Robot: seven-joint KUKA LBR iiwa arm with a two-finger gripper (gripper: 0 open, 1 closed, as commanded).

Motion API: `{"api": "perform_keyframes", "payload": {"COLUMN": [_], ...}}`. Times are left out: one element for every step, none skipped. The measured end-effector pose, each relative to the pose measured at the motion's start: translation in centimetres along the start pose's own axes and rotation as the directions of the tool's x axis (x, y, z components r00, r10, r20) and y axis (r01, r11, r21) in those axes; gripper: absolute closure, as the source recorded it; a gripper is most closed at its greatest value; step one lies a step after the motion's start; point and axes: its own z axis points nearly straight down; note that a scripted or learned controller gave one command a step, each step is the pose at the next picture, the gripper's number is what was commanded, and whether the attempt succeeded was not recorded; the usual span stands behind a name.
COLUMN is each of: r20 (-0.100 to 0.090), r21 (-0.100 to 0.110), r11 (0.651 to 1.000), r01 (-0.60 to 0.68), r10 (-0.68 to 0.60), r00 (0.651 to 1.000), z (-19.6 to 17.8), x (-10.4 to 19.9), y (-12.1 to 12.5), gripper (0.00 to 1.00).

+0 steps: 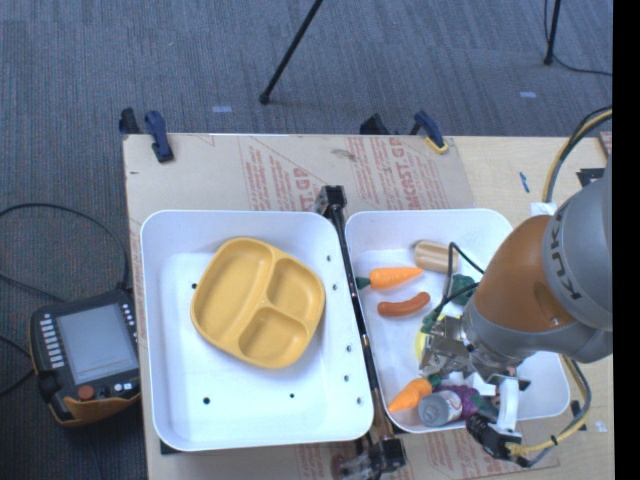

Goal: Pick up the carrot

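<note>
Orange shows twice in the right bin point(500, 218): one carrot point(410, 396) lies at the near edge, just beside a grey can point(437, 409), and a second carrot point(393, 277) lies farther back, above a sausage point(403, 305). The claw point(447, 353) hangs over the near clutter; whether it is open or closed, I cannot tell. The left bin point(180, 408) holds a yellow plate point(258, 301). The counter point(230, 168) stretches behind.

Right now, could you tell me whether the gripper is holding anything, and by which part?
It cannot be told. The gripper sits low in the right bin, just above a carrot, but the arm hides its tips and any hold.
</note>
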Motion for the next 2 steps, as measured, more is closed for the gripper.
{"api": "perform_keyframes", "payload": {"r20": [0.000, -0.003], "r21": [0.000, 0.008], "r11": [1.000, 1.000], "r01": [-0.003, -0.008], "r10": [0.003, 0.008], "r00": [1.000, 1.000], "z": [0.02, -0.81], "x": [-0.03, 0.00], "y": [-0.01, -0.09], "gripper": [0.00, 1.00]}}
